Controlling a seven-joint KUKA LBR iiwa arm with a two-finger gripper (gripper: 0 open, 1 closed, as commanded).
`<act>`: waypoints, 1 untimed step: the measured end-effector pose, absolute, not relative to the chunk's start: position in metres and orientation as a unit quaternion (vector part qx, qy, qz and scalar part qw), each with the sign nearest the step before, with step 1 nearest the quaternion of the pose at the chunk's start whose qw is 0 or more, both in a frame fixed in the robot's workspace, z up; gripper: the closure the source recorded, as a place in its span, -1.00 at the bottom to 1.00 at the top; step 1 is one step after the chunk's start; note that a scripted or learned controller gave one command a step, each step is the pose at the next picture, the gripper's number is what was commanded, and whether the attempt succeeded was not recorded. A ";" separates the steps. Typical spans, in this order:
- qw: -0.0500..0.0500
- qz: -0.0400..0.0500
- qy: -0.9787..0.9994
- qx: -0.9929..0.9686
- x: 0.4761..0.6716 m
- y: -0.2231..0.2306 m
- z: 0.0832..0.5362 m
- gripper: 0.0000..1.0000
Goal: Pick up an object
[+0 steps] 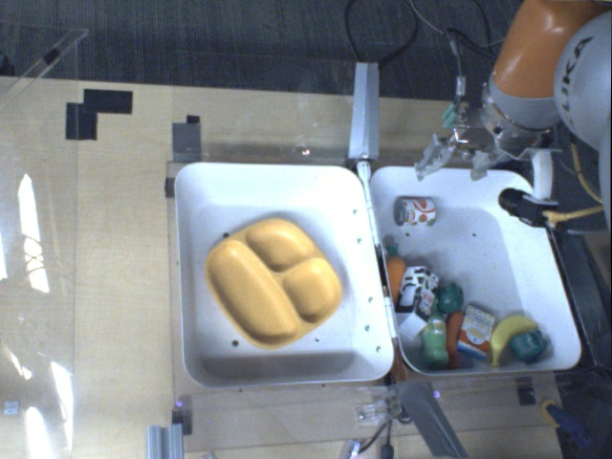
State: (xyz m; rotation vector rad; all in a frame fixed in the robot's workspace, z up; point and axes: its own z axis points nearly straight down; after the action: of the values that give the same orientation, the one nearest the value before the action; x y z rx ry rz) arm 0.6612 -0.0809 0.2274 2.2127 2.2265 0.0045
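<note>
Dark grey carpet (191, 17) runs along the far side; the bench top (96, 256) is pale wood, glossy with soft glare patches at the left; black tape marks (96, 111) sit near its far left corner; black cables (402, 17) loop across the floor.

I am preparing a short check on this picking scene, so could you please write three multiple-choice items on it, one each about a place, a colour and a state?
1. Where does the small can lie?
A. In the left bin
B. In the right bin, apart from the toy pile
C. On the bench outside the bins

2. What colour is the large divided tray?
A. Yellow
B. Blue
C. Red

3. How does the hand stand?
A. Shut on the banana
B. Open above the right bin's far edge, with nothing between its fingers
C. Pressed into the tray

Key: 1 B, the can lies alone in the right bin; 2 A, the tray is yellow; 3 B, the hand hangs with fingers spread.
</note>
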 end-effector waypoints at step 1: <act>0.003 0.003 0.804 0.595 0.648 -0.090 0.088 -1.00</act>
State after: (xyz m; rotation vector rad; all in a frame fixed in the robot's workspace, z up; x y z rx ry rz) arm 0.6484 -0.0897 0.0875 1.8660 2.5187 0.0083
